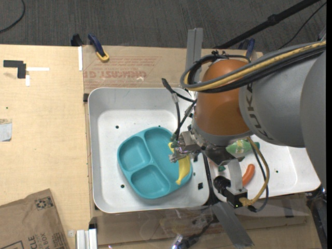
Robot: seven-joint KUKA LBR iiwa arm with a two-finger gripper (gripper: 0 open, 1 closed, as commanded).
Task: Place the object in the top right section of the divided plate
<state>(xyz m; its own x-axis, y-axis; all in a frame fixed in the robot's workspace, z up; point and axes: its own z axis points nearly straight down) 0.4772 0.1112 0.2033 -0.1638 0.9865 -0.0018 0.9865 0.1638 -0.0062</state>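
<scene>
1. Where the teal divided plate (148,162) meets the gripper (180,150), a yellow banana (183,171) lies along the plate's right rim, its lower end hanging over the plate's edge near the bottom right and its upper end hidden under the gripper.
2. Whether the gripper is spread, pressed together or pinching the banana cannot be told; its metal end sits right over the banana's upper end, at the right side of the plate.
3. That plate has three sections and lies tilted in the left white bin (104,154), toward the bin's lower right.
4. Just right of the plate, past the bin wall, a green object (239,147) and an orange carrot-like piece (248,173) lie in the right white bin (290,175), partly under the arm.
5. Above and to the right of the plate, the arm's orange band (220,105) and grey body (290,97) cover much of both bins.
6. Left of the plate's bin lies bare plywood bench (41,139), with a brown cardboard box (31,222) at its lower left.
</scene>
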